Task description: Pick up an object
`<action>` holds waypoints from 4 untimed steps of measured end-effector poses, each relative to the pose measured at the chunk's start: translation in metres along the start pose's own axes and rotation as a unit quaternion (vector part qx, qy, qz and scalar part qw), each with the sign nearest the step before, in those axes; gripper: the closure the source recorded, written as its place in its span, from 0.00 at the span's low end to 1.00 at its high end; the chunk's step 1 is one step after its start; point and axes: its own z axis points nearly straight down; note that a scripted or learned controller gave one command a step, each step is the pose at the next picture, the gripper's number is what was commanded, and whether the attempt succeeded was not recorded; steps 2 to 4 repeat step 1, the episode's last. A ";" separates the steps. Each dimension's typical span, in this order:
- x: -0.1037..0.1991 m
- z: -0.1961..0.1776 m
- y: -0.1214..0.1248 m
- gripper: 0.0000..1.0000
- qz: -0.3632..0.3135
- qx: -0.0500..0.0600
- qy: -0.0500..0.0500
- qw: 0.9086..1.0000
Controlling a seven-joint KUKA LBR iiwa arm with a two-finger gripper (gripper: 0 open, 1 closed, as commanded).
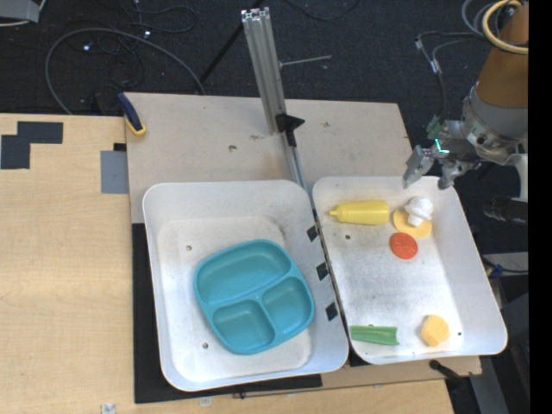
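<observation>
Yellow bottle [360,213] lies nozzle toward nine o'clock; my gripper [429,172] hangs empty, jaws apart, at two o'clock.

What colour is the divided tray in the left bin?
Teal blue. The divided tray shows plainly in the camera view, lying in the left bin.

The bench [207,141] bore two white bins. The left bin [164,231] and the right bin [470,257] sat side by side.

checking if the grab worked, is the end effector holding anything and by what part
Nothing is held. The end effector hangs above the far edge of the right bin, apart from the yellow bottle.
</observation>
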 end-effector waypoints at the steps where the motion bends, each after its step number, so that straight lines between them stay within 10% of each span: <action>1: 0.000 -0.002 0.001 0.00 0.000 -0.002 0.000 1.000; 4: 0.000 -0.002 0.001 0.00 0.000 -0.002 0.000 1.000</action>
